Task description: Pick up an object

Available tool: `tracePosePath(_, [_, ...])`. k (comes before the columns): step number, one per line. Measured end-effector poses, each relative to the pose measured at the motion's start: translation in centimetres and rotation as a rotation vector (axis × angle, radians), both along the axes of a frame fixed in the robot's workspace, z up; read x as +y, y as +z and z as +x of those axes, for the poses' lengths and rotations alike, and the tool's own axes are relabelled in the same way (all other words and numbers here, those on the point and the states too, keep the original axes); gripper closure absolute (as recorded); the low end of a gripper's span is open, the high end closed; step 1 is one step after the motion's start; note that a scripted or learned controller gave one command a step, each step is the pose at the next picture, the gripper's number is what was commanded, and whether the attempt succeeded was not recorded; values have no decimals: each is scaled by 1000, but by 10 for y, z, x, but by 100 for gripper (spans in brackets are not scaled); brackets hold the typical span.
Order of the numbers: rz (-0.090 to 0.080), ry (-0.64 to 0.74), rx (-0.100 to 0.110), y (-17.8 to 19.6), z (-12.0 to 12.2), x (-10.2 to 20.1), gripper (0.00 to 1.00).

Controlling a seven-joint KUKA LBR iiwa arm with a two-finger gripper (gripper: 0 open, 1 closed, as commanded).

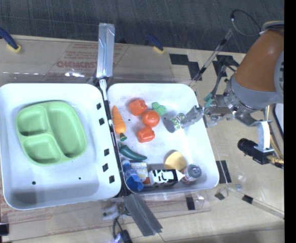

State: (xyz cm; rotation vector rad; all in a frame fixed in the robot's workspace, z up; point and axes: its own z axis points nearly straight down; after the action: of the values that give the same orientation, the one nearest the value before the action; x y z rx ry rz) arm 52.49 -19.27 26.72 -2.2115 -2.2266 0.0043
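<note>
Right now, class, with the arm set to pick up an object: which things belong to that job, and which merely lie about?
Job: gripper; toy carrot; three red toy vegetables; yellow piece; small can.
Lying about: green divided tray; blue clamps; silver tape strip.

Red printed letters stand on the cardboard sheet [77,59] behind the bins, but they are too faint and blurred to read. A black pack [163,176] in the right bin [209,156] carries large white signs, which also cannot be made out. No other text is readable.
</note>
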Motion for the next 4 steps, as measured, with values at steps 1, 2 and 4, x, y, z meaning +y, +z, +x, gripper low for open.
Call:
tracePosePath(1, [0, 219, -5, -132, 111, 4, 0])
tracePosePath(2, [-1, 139, -3, -174, 132, 98, 0])
tracePosePath(4, [-1, 46, -6, -73, 133, 111, 0])
